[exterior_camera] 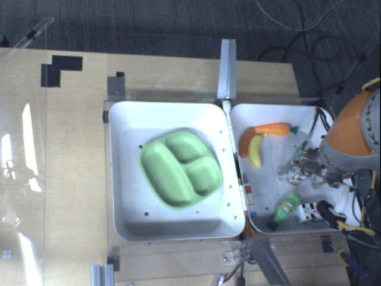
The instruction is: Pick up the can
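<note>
Desk [71, 159] has two white bins. Left bin [125, 219] holds a green divided tray [181, 168]. Right bin [268, 225] has a carrot [272, 129], a banana [255, 149] and a green bottle [286, 207]. Tool [297, 167] hangs over the right bin's middle; can't tell its state, honestly. Can't pick out the can among the blurry stuff.

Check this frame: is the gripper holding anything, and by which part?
It cannot be told. The gripper sits low in the right bin, between the banana and green bottle; nothing clearly shows between its fingers.
</note>
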